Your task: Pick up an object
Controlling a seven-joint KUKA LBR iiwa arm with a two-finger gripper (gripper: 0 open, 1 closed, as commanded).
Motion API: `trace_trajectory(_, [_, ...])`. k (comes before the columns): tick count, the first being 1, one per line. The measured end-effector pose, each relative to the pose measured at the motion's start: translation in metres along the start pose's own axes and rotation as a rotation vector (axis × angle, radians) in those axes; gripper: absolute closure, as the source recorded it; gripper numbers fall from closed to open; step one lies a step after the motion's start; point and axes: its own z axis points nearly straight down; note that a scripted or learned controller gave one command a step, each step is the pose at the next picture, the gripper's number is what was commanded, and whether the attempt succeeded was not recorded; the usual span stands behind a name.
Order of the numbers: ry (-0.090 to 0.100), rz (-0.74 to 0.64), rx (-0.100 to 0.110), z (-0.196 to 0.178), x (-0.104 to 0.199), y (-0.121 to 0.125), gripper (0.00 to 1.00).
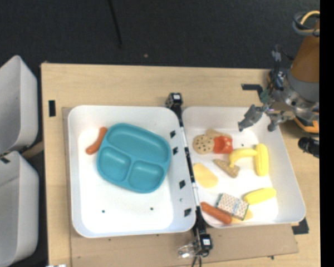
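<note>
My gripper [260,121] hangs over the far right corner of the right bin [286,182], open, with nothing between its fingers. Below it in that bin lie a round cookie [202,144], a red piece [223,144], a curved banana [242,154], a yellow corn cob [261,159] and a tan wedge [227,167]. Nearer the front are a pale yellow lump [205,175], another yellow piece [259,194], a patterned box [232,205] and an orange sausage [215,212]. The gripper touches none of them.
The left bin [80,204] holds a blue divided plate [134,157] and an orange sausage [96,141] at its far left. A ridge with black clips [185,166] separates the bins. White blocks [8,110] stand off the bench at left.
</note>
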Motion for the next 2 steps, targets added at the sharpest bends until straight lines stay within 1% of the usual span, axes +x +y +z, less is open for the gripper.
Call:
trace_trajectory(1, [-0.002, -0.002, -0.011, -0.006, 0.0, 0.002, 0.0])
trace_trajectory(2, [-0.003, -0.002, -0.008, 0.038, -0.001, 0.009, 0.0])
